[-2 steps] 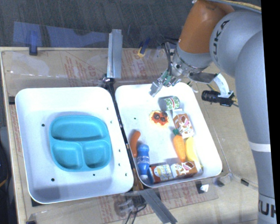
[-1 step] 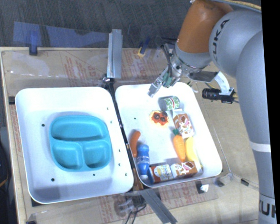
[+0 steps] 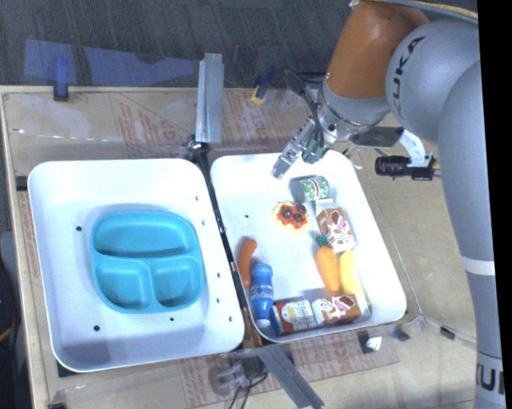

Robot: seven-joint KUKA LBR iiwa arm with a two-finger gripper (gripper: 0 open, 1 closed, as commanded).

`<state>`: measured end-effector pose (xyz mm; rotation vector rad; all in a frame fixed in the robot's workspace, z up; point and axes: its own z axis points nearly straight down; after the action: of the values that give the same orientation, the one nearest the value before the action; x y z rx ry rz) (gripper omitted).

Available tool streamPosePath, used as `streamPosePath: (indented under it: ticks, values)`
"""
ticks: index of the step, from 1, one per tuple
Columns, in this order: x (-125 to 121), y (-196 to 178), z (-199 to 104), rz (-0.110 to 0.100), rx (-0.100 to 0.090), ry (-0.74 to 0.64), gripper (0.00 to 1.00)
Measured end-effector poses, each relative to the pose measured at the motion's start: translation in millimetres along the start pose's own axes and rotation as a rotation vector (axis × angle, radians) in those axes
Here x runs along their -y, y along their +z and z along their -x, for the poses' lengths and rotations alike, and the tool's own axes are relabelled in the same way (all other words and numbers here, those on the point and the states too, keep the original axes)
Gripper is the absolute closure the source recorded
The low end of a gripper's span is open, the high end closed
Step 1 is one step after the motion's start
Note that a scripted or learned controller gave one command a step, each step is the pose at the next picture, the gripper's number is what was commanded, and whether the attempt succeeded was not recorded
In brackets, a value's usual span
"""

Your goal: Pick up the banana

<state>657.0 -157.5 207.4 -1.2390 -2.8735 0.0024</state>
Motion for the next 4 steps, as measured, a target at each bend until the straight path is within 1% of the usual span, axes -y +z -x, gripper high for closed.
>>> streamPosePath:
  ticks: [1,2,3,4]
  values:
    - [3.0,-1.8,-6.1,0.0,0.001,-0.014,1.0]
    - [10.6,-12.0,-5.0,0.002,0.005,-0.086,1.0]
    - [45.0,-3.9,28.5,0.005,0.016,-0.348,1.0]
    - [41.2,-10.0,30.6,0.005,0.016,-0.416,1.0]
